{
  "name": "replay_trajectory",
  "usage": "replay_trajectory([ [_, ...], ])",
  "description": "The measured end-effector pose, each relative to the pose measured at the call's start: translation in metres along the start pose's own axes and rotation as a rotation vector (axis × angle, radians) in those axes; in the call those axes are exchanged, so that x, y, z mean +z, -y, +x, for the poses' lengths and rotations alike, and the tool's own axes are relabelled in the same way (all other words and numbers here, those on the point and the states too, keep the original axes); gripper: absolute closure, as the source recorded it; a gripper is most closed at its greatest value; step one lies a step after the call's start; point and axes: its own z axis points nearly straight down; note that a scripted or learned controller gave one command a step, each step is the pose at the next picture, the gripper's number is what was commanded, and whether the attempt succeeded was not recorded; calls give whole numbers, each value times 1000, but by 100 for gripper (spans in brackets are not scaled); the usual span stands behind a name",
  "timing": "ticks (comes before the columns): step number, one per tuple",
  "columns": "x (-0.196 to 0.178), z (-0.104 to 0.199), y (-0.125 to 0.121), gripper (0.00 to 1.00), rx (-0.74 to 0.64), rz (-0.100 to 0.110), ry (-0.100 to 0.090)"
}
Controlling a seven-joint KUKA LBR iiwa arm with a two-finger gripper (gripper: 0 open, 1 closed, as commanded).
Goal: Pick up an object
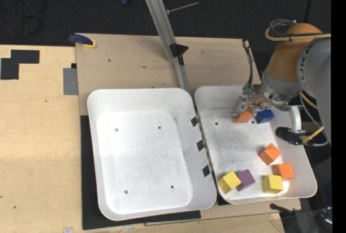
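Orange block (pixel 244 116) at gripper (pixel 250 110) — long axis tilted, left end low.

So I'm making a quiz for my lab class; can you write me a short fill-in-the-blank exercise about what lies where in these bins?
1. All the blocks lie in the ____ bin.
2. The purple block touches a ____ block.
3. Beside the gripper, the orange block has a ____ block to its right.
4. The arm wears an ____ band.

Missing words: right; yellow; blue; orange
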Motion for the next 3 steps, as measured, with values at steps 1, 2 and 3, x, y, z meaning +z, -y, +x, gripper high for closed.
replay_trajectory([
  [1, -56, 5, -8, 100, 1, -8, 2],
  [2, -119, 4, -7, 100, 1, -9, 3],
  [3, -182, 2, -3, 100, 0, -9, 3],
])
